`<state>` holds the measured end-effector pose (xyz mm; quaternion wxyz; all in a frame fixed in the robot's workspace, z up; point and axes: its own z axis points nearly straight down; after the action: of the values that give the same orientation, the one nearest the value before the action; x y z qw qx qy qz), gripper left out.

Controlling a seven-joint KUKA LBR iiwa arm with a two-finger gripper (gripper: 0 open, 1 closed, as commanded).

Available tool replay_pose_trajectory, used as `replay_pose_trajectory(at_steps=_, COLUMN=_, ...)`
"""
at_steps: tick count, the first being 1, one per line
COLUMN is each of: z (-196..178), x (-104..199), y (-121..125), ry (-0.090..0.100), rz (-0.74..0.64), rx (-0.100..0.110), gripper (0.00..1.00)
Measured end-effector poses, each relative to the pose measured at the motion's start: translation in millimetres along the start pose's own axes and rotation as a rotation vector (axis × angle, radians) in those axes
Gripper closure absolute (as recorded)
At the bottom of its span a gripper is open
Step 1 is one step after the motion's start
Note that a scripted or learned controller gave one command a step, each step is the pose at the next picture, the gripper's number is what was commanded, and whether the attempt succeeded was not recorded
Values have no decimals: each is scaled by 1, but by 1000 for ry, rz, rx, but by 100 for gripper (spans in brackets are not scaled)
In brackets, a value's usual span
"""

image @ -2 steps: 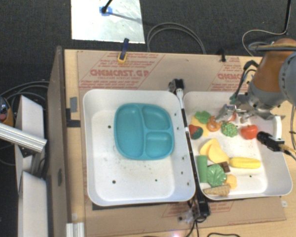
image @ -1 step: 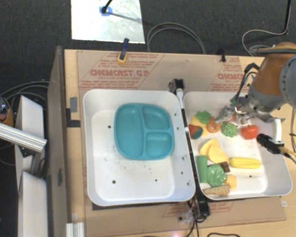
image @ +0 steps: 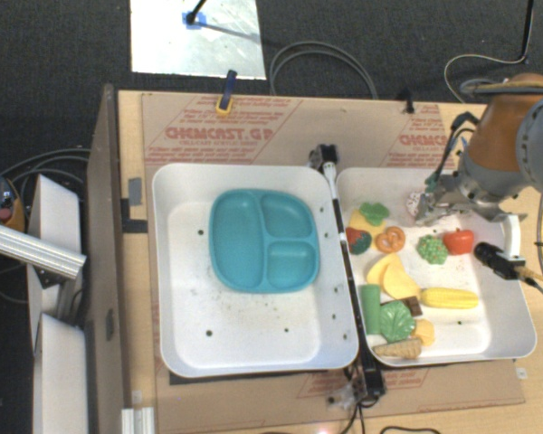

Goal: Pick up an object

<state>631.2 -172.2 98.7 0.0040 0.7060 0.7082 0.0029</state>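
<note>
Camera view: tool (image: pixel 423 208) near right bin's (image: pixel 511 342) rear edge.

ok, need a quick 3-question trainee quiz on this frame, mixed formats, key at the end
1. True or false: the teal divided plate sits in the left bin.
2. Multiple choice: which item lies nearest the front wall of the right bin? A) the red tomato B) the pretzel C) the yellow corn cob
3. Short answer: over which part of the right bin is the gripper?

Key
1. True.
2. C, the corn cob lies closer to the front wall than the tomato or pretzel.
3. Its rear part, just behind the green broccoli.
</note>
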Motion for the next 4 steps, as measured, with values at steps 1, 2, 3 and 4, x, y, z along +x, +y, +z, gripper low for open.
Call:
replay_pose_trajectory(at_steps=1, z=0, x=0, y=0, ry=0, rz=0, rx=0, gripper=0)
replay_pose_trajectory(at_steps=2, z=-10, x=0, y=0, ry=0, rz=0, rx=-1, gripper=100)
replay_pose_trajectory(at_steps=3, z=-10, x=0, y=1, ry=0, rz=-1, rx=-2, gripper=0)
replay_pose_trajectory(at_steps=4, z=15, x=30, y=39, ry=3, rz=-5, rx=5, gripper=0)
